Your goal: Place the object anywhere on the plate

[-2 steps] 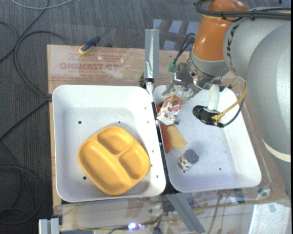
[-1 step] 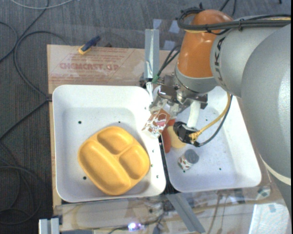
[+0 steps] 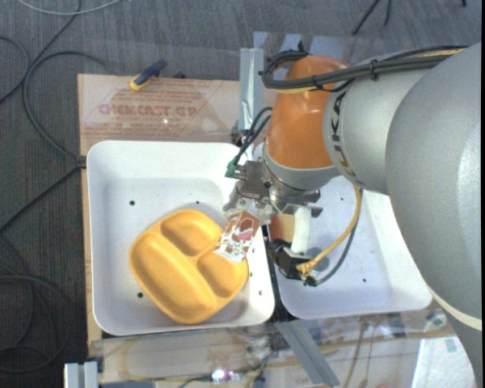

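A yellow plate (image 3: 186, 267) with three compartments lies in the left bin (image 3: 117, 176), toward its front right. A small flat packet (image 3: 238, 239), white with red and brown print, hangs tilted over the plate's right rim. My gripper (image 3: 244, 217) is directly above it, reaching in from the right, and the packet's upper end sits at its fingertips. The orange wrist band and grey arm hide most of the gripper body.
The right bin (image 3: 372, 281) lies under the arm, with a yellow cable looping over it. A cardboard sheet (image 3: 162, 111) with a small blue and yellow item lies behind the left bin. Cables run over the floor at left.
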You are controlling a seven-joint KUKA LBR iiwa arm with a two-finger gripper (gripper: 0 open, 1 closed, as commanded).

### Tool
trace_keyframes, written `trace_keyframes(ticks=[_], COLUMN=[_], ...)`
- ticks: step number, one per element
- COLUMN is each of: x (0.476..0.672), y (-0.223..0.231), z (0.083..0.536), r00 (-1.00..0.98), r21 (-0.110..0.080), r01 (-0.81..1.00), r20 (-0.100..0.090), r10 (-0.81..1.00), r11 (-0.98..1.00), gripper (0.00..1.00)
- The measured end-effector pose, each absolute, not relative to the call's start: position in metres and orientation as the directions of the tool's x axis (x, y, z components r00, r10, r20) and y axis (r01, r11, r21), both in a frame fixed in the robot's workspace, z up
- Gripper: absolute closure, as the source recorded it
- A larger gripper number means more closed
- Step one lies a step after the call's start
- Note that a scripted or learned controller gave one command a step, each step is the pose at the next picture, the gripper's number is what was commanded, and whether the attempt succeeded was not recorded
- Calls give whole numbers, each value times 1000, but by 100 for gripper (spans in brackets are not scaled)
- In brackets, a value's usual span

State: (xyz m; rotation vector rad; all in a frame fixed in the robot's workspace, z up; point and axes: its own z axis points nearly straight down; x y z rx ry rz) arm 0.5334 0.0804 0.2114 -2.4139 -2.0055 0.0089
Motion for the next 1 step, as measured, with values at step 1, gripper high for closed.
trace_keyframes(ticks=[1], x=[534], y=[80], z=[212], r00=[184], r21=[-6], r01=[983], r20=[-2], r10=[983], r11=[-184], gripper=[0])
